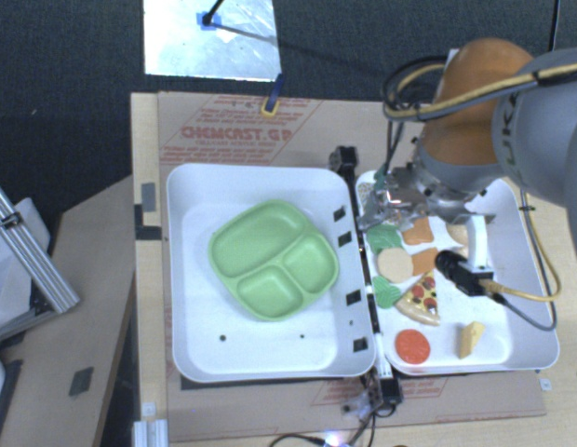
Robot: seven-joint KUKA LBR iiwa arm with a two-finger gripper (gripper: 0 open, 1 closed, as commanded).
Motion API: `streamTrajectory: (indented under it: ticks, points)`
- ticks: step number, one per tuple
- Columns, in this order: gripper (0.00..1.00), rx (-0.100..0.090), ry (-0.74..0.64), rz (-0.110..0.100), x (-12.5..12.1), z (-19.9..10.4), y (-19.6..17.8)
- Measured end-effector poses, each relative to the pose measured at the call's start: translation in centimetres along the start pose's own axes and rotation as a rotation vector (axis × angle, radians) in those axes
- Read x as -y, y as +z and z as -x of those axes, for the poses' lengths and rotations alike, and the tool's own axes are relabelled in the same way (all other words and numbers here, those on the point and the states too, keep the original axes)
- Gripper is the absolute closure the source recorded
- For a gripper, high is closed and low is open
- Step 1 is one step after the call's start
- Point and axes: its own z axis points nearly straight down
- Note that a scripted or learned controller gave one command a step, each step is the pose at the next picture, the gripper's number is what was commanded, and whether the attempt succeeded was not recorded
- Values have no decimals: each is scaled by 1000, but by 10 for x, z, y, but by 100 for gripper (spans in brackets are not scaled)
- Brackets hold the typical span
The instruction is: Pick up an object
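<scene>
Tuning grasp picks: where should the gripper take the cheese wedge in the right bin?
Take the cheese wedge across its narrow sides, coming straight down from above. It lies apart from the other food near the right bin front corner, so fingers probably have room on both sides.

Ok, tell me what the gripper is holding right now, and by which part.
It cannot be told. The gripper is low over the right bin's upper left corner, above the toy food, and no item shows between its fingers.
</scene>
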Motion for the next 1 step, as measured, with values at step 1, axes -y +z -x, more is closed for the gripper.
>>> streamTrajectory:
  ticks: [1]
  points:
    - [100, 0, 0, 2, 9, -54, -8]
